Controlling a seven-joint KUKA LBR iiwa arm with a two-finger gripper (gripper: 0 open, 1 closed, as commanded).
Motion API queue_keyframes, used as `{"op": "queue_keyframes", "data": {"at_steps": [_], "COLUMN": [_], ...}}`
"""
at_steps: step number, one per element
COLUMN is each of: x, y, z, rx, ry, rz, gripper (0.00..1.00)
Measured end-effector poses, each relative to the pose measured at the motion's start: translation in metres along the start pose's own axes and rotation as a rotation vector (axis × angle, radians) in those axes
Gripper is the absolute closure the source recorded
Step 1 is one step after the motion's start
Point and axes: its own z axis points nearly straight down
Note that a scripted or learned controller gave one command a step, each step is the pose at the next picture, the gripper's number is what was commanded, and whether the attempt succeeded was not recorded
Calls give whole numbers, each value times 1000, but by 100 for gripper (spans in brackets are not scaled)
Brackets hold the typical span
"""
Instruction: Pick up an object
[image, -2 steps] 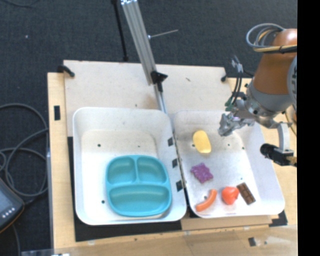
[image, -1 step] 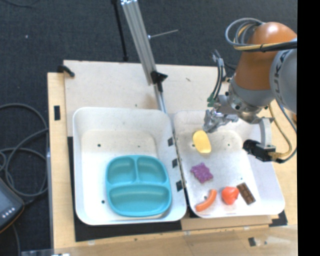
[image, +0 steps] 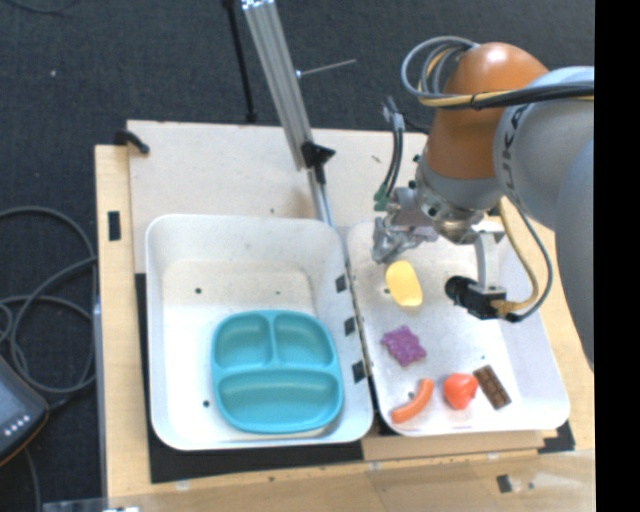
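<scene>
Two shallow white bins sit side by side on a pale wooden bench (image: 200, 170). The left bin (image: 170, 250) holds a turquoise divided tray (image: 275, 372) with three compartments, lying flat toward the bin's near edge and slightly toward its right wall; nothing rests in any of its compartments. The right bin (image: 530, 350) carries five small objects. A yellow lemon-shaped piece (image: 404, 284) lies near the far left corner of this bin. A purple knobbly piece, resembling a bunch of grapes (image: 404, 346), lies toward the left wall at mid-depth. Along the near edge, from left to right, lie an orange carrot-like piece (image: 413, 400), a red tomato-like piece (image: 459, 390) and a small brown block (image: 491, 387); the carrot and the tomato are just beside each other, and the block is just beside the tomato. The grey arm with its orange band (image: 480, 95) reaches in over the far edge of the right bin, and the gripper (image: 392, 247) hangs at the far left corner, directly above the far end of the lemon, either touching it or just above it. Whether the pincer is apart or together cannot be told from this view, and no object can be seen between its tips. A slanted metal pole (image: 285, 90) crosses the far part of the bench.
</scene>
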Motion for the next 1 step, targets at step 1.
{"op": "queue_keyframes", "data": {"at_steps": [1], "x": [51], "y": [10], "z": [14], "rx": [0], "ry": [0], "rz": [0], "gripper": [100]}}
